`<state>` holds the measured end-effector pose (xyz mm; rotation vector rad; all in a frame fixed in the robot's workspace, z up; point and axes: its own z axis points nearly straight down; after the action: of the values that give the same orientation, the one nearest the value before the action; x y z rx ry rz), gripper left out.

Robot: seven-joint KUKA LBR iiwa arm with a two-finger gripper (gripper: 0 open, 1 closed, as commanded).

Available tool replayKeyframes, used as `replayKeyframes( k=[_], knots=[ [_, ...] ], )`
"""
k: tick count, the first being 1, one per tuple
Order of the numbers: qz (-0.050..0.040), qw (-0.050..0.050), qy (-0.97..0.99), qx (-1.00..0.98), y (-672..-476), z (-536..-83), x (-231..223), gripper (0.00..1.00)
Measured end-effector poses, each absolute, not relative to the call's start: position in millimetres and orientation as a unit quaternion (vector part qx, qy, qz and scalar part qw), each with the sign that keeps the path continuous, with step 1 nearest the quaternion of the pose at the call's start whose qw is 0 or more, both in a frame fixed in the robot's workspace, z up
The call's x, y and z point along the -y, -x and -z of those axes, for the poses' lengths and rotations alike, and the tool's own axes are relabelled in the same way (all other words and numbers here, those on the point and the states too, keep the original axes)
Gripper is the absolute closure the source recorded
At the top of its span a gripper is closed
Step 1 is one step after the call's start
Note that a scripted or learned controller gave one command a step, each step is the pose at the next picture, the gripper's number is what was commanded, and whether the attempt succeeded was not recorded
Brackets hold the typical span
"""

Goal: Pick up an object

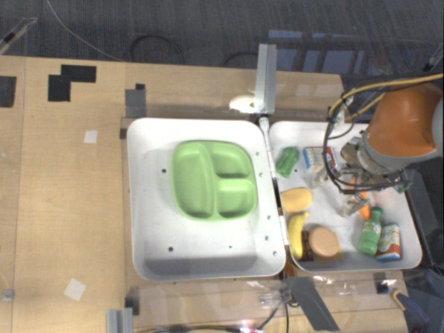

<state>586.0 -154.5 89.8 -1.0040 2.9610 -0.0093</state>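
Desk [62, 207]: pale wood, carrying two shallow white bins side by side.

Left bin [149, 252]: holds one green divided tray [212, 179], lying flat near the middle, bare floor all round it.

Right bin [415, 252]: crowded. The arm [406, 120] enters from the right, orange band uppermost, and its wrist hangs over the upper right part of this bin. The pincer [352, 201] sits below the wrist among cables; how far it is open, or whether it has hold of anything, I cannot tell, as the wrist hides it.

Candidate things, none yet clearly chosen: green bottle [371, 232], upright, just below the pincer and nearest to it, with a red-and-white carton [390, 242] touching its right side close to the bin's right wall. Round brown-lidded jar [324, 243] further left. Banana [297, 233], long axis running up-down, along the left wall. Yellow lump [297, 200] above it. Small green object [287, 161] at upper left. White packet [314, 159] beside it.

Judgement: the bottle needs the shortest move, but carton and wall crowd it; the yellow lump has more open room.
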Motion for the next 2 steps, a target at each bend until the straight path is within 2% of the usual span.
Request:
replayKeyframes(
  k=[1,2],
  knots=[
    [0.0039,0.008,0.317,-0.948,-532.7,-91.0,137.0,0.0],
    [0.0032,0.007,0.371,-0.928,-594.8,-121.3,166.0,0.0]
  ],
)
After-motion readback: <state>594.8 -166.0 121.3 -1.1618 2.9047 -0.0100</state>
